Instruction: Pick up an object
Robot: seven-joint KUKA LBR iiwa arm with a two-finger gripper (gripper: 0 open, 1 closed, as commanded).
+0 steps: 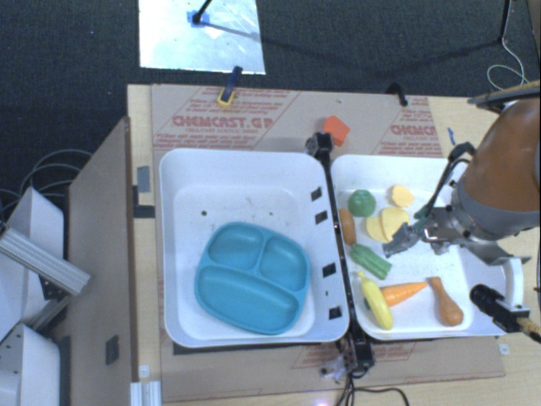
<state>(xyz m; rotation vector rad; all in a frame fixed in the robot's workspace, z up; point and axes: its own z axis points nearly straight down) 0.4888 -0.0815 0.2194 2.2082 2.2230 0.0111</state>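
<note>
The right bin (pixel 423 166) holds several toy foods: a green ball (pixel 362 202), a small yellow piece (pixel 402 196), a pale yellow wedge (pixel 385 224), a green pickle (pixel 372 261), a yellow banana (pixel 376 303), an orange carrot (pixel 403 293), a brown drumstick (pixel 445 302) and a thin orange-brown stick (pixel 347 225) by the left wall. My gripper (pixel 404 238) hangs over the middle of this bin, its dark fingers right beside the pale yellow wedge. Nothing shows between the fingers.
In the left bin (pixel 211 172) lies a blue divided plate (pixel 252 277). An orange block (pixel 336 130) sits on the cardboard behind the bins. The arm's grey and orange body (pixel 505 180) covers the right bin's far right side.
</note>
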